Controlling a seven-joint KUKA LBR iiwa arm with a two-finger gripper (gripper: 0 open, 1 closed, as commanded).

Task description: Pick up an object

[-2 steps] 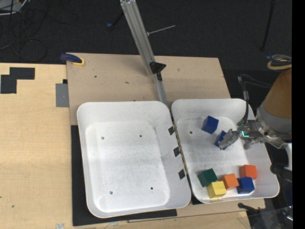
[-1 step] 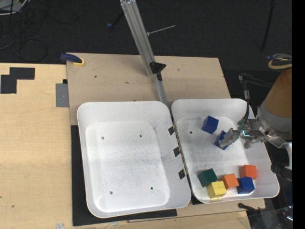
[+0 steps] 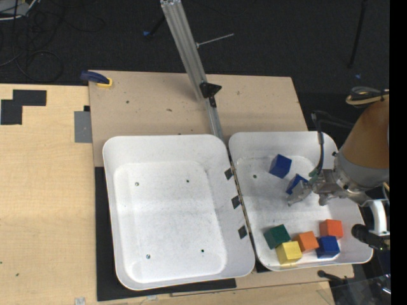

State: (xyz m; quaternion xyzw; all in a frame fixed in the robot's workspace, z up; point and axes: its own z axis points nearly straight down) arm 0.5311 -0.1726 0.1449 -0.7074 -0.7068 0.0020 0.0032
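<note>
The jaws' state cannot be told, though a small blue block (image 3: 296, 183) sits right at their tips, possibly pinched by an edge. Such a hold could slip on lifting. Beyond lies another blue cube (image 3: 280, 166); nearer the bin rim (image 3: 273, 136), several coloured blocks.

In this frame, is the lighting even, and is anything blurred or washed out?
Camera view: bench and both bins evenly lit; the left bin is bright white but its speckle still reads. Soft shadows sit beside the blue block. The gripper is small and slightly soft. The floor beyond the bench is dark.
</note>
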